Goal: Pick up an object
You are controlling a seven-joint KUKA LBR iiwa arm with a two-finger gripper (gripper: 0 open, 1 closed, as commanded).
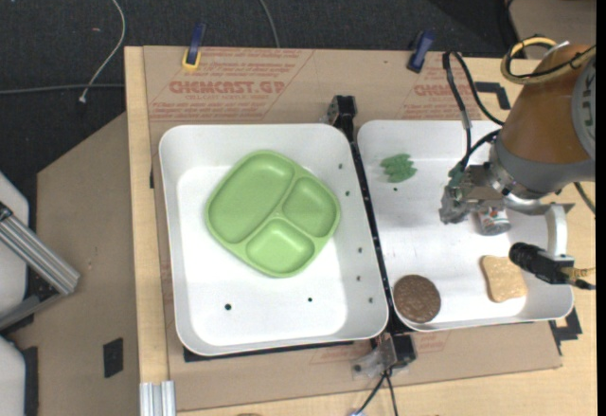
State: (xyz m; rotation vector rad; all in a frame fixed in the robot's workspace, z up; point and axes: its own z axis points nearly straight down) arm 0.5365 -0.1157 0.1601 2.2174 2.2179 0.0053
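Note:
The right bin [417,144] holds a small green leafy piece [399,167] near its back left, a round brown cookie-like disc [417,298] at its front left, and a tan bread-like piece [503,278] at its front right. My gripper [464,203] hangs low over the bin's middle right, under the orange wrist band. It lies to the right of the green piece and behind the tan piece. The slant of the view hides how its fingers stand.
The left bin [180,215] carries a light green divided plate [274,212]. A black bracket [342,109] sits between the bins at the back. Blue clamps [195,45] hold the cardboard at the rear. Cables trail at the right.

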